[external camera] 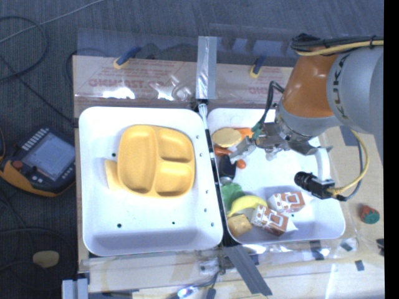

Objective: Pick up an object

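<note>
Claw [254, 141] low in right bin [324, 226], near its far-left corner beside round tan food [225, 136]; open-or-closed state unclear. No object seen held. Judged: pick not done, grasp and lift remain.

Dark grey carpet [37, 67] surrounding bench; thin cable [81, 8] trailing across it; handheld pendant [38, 162] lying at left.

"KUKA" lettering on grey arm [360, 86], red print on cardboard [124, 83] unreadable
</note>
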Tool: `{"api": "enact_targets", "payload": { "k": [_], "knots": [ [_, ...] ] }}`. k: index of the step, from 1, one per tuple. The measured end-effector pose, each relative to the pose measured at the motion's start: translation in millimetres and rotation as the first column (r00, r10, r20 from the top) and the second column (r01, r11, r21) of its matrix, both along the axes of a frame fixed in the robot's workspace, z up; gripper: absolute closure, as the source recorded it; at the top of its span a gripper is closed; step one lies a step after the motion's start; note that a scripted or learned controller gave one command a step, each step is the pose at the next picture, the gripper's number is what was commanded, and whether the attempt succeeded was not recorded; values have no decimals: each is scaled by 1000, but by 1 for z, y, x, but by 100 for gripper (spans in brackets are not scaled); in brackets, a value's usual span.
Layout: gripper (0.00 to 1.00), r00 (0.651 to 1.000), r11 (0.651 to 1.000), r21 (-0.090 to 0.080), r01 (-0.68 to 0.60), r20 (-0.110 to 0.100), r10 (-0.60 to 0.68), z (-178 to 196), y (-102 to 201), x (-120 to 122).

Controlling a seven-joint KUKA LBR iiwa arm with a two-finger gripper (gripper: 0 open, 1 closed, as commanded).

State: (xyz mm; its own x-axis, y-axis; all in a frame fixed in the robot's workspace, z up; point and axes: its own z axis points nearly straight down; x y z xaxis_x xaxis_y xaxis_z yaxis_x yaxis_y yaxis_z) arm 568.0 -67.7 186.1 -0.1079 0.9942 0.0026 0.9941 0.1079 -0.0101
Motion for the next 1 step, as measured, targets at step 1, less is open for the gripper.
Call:
{"api": "enact_targets", "payload": {
  "k": [1],
  "knots": [
    [0, 1000, 1000, 1, 24, 1, -24, -8, 2, 30]
  ]
}}
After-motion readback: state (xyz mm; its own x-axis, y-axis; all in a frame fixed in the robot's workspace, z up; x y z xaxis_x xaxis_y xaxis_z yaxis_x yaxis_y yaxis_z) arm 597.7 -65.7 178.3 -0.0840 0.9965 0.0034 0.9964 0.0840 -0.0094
